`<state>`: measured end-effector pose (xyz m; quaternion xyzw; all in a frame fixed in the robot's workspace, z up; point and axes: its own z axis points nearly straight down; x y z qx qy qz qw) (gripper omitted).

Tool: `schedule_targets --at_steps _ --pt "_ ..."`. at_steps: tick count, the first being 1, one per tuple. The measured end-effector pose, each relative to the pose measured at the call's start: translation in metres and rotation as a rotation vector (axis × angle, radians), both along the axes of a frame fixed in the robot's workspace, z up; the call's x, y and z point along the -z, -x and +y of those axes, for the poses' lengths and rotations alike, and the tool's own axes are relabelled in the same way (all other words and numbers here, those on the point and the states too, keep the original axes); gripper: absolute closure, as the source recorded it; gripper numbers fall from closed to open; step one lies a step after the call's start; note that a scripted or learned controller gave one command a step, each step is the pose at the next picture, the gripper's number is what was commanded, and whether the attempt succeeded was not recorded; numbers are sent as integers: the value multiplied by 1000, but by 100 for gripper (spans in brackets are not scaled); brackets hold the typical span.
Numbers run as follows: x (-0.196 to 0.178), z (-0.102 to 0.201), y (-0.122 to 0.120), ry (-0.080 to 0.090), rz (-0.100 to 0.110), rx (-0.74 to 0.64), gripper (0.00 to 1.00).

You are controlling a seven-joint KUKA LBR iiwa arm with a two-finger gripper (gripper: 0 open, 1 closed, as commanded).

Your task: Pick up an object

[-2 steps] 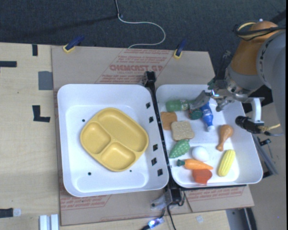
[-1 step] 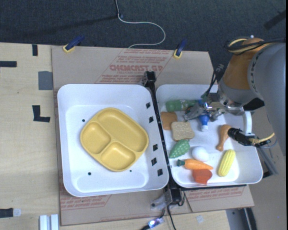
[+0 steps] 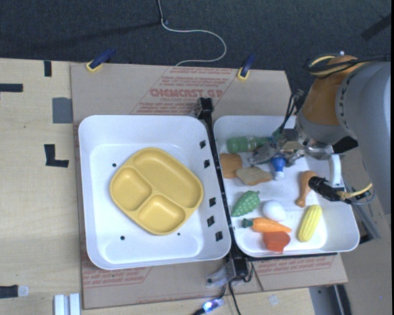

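Right bin (image 3: 345,241): crowded with toy food, narrow gaps between corn (image 3: 309,222), carrot (image 3: 270,226), egg (image 3: 274,210). Left bin (image 3: 98,241): yellow tray (image 3: 156,189) centred, open margins around.

Yellow tray (image 3: 156,190) in L bin (image 3: 92,136), toy foods in R bin (image 3: 345,238), tool (image 3: 274,153) over them.

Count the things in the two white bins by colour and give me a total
Yellow: 2, divided plate, corn cob
Green: 2, bumpy vegetable, long green item
Orange or red: 2, carrot, red piece
White: 1, egg
Brown or tan: 3, drumstick, bread slice, brown roll
Total: 10
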<state>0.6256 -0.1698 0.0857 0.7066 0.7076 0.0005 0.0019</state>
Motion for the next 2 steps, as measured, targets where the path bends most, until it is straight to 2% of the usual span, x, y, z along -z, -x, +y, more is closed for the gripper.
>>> schedule_targets --at_steps 1,2 --pt "-10 1 0 -1 2 -2 100" --pt "-66 -8 2 0 -1 0 100"
